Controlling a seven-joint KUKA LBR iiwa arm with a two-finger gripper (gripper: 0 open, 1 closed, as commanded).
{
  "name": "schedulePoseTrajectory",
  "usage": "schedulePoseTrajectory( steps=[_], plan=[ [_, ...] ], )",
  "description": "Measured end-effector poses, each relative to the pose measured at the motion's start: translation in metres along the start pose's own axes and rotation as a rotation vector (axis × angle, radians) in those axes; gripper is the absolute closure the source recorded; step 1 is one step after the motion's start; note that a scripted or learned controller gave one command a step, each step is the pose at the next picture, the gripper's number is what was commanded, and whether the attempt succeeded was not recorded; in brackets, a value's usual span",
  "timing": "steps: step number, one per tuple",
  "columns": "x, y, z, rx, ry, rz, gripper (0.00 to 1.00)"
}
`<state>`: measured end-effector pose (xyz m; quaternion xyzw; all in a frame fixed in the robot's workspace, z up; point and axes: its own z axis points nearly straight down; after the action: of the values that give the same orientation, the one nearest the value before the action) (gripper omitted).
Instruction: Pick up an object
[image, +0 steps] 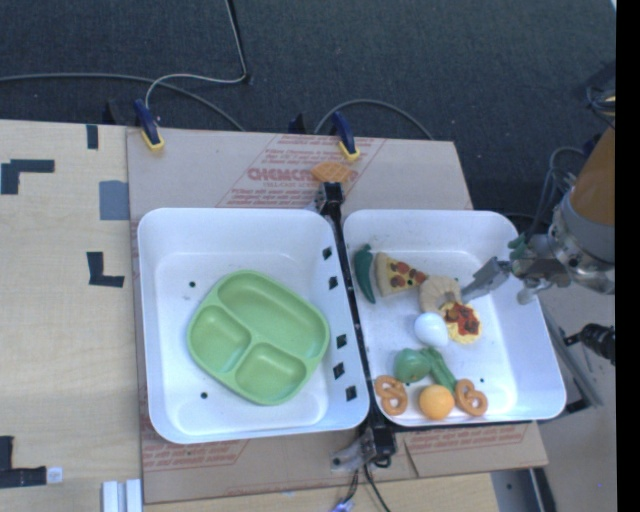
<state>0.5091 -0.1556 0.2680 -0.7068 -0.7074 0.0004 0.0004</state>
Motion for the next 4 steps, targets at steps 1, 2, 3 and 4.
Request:
schedulePoseTrajectory(
  steps=[1,2,3,4],
  plan=[
    [0.025,-0.02,0.132,0.004,0.002,0.0,0.0],
    [0.037,-0.025,0.182,-0.002,0.0,0.001,0.0],
    [0.041,0.041,0.181,-0.007,-0.002,-0.001,0.0],
    [0.053,0.134,0.182,0.007,-0.007,0.0,0.0]
  ],
)
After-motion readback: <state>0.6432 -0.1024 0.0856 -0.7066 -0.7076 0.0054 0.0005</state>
